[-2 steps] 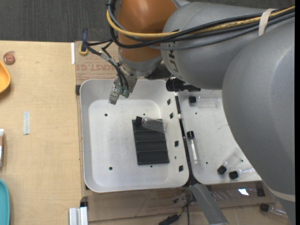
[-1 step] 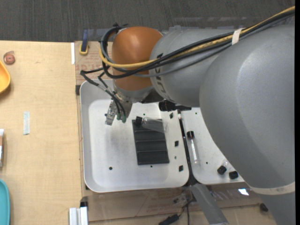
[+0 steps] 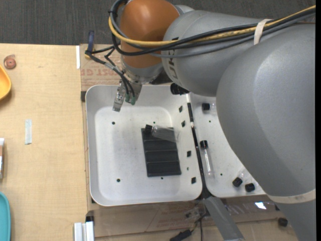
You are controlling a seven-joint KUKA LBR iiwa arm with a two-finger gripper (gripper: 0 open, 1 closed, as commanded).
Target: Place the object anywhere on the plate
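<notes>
Gripper (image 3: 119, 100) is hanging over the top-left corner of the left bin (image 3: 95, 149), just inside its far rim. It is small and blurred here, so I cannot tell whether it is released or clenched, or whether it is touching the bin floor.

Black ridged slab (image 3: 162, 159) is lying flat near the middle of the left bin, long side running top to bottom, slightly tilted. Grey see-through piece (image 3: 163, 132) is resting at the slab's upper end, touching it and partly overlapping its top edge. Both are sitting down and to the right of the gripper, well apart from it, with bare bin floor between. Gripper is touching neither.

Arm (image 3: 261, 109) is reaching in from the right, its grey bulk covering most of the right bin (image 3: 220, 185). Orange band (image 3: 145, 19) is showing at top centre, directly above the gripper, with yellow and black cables (image 3: 210, 34) looping round it.

In the visible strip of the right bin, a clear tube (image 3: 206, 159) is lying lengthwise near the divider and a small black bit (image 3: 236, 183) is sitting near the lower edge.

Wooden bench (image 3: 45, 134) is lying left of the bins. An orange thing (image 3: 3, 84) and a teal thing (image 3: 3, 220) are poking in at its left edge, both cut off.
</notes>
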